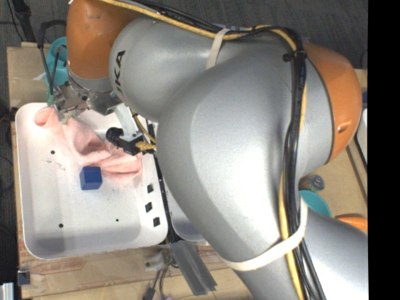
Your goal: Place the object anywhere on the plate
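A small blue cube [91, 177] lies on the floor of the left white bin [37, 230], near its middle. Just behind and to the right of it spreads a pale pink item [94, 145] that runs up to the bin's far left corner; whether it is the plate I cannot tell. My gripper [63, 108] hangs under the orange wrist band [90, 36], low over the far left end of the pink item, well apart from the cube. The arm's grey bulk hides the pink item's right part.
The arm's big grey link [237, 136] covers most of the right bin, of which a bit of near rim [187, 236] shows. A teal thing [57, 50] stands behind the left bin. Another teal piece [315, 202] and an orange one [353, 220] peek out at right.
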{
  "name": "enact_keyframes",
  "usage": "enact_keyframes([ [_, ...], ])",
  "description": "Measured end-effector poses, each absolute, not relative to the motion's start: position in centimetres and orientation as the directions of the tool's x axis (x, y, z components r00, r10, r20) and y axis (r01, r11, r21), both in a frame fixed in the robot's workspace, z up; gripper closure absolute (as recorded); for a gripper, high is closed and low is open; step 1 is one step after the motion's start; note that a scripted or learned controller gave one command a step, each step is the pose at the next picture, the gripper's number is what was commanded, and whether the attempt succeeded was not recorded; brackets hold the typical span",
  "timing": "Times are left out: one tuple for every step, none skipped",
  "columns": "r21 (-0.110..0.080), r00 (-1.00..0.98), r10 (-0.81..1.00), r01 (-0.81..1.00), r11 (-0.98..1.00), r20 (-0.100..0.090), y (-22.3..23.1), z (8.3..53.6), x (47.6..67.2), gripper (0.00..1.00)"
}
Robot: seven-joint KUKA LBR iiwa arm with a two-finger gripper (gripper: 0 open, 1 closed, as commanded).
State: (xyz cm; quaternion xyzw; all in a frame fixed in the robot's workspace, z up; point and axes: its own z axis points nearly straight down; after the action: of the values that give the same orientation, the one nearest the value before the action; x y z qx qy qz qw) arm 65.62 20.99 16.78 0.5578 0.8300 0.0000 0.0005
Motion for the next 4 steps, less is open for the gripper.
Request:
enact_keyframes([
  [-0.005, -0.296, 0.955, 0.955, 0.296, 0.0, 19.5, 14.0, 65.5, 1.0],
  [-0.003, -0.42, 0.907, 0.907, 0.42, -0.001, 20.6, 15.9, 65.6, 1.0],
  [-0.005, -0.376, 0.927, 0.927, 0.376, 0.0, 20.4, 12.5, 65.5, 1.0],
  [-0.003, -0.265, 0.964, 0.964, 0.265, 0.0, 16.8, 11.0, 65.6, 1.0],
])
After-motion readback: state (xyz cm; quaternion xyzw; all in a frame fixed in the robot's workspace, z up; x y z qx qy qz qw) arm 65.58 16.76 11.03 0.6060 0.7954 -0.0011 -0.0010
